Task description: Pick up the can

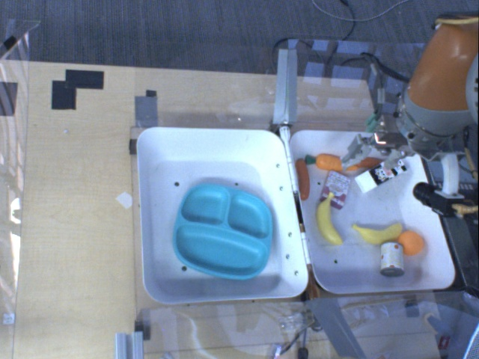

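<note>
Looking down on the pale wooden table, we see two shallow white bins side by side. Our grey arm with its orange band reaches in from the right, and the claw hangs over the far part of the right-hand white bin, above a small white box with dark markings. Whether the claw is released or clenched we cannot tell.

The small silver can with a pale label stands upright near the front edge of that bin, well apart from the claw. It sits just beside a round orange fruit and close in front of a yellow banana. A second yellow banana lies further left, with a purple and white packet at its far end. A red sausage-shaped piece lies along the bin's left wall, and an orange carrot (green at one end) rests beyond it.

The left-hand white bin holds a turquoise plastic tray with three compartments.
</note>
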Robot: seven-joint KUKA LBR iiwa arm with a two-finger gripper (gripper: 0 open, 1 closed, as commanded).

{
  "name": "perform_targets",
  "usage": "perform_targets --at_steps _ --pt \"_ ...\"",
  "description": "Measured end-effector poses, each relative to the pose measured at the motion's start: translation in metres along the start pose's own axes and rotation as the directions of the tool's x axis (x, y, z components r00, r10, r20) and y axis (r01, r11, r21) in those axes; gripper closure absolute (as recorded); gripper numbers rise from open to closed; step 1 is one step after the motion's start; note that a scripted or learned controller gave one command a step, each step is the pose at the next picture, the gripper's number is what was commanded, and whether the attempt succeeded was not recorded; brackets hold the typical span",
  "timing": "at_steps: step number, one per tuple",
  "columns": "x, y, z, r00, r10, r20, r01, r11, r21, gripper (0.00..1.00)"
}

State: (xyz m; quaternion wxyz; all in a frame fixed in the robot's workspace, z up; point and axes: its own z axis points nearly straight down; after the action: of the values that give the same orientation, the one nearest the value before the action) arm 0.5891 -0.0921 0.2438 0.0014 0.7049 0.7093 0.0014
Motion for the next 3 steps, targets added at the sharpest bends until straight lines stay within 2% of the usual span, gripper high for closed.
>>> perform_targets --at_steps 1,2,3 --pt "-0.067 0.003 0.025 0.965 0.262 0.001 -0.262 0.965 -0.001 0.00" --pt "-0.091 0.033 0.091 0.946 0.324 0.002 -0.324 0.946 0.001 0.00" --pt "-0.100 0.014 0.156 0.887 0.461 -0.001 -0.461 0.887 -0.004 0.00"
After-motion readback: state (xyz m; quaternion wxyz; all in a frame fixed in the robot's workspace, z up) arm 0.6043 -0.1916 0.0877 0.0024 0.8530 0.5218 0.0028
